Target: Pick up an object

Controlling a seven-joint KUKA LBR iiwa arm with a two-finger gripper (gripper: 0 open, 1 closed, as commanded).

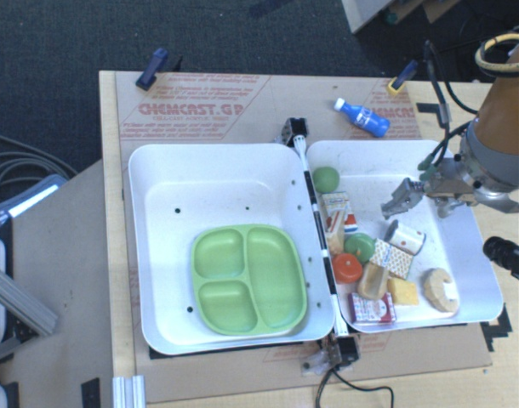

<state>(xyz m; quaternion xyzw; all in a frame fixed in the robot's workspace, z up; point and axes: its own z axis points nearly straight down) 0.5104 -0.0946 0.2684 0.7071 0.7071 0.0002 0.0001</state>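
We see the objects gathered in the right bin (pixel 489 291): a green ball (pixel 326 178) near its far left corner, and below it a small carton (pixel 336 210), a green-and-red piece (pixel 353 257), a patterned packet (pixel 393 258), a yellow block (pixel 403 291), a bagel-like ring (pixel 441 289) and a red-and-white box (pixel 373 308). The gripper (pixel 402 201) hangs over the bin's middle, fingers spread and holding nothing. The left bin (pixel 157 194) holds a green divided tray (pixel 247 279). A blue bottle (pixel 362 117) lies on the bench behind.

Grey arm (pixel 489 164) with orange band (pixel 504 117), black cables (pixel 440 83) and grey metal gripper (pixel 402 201).
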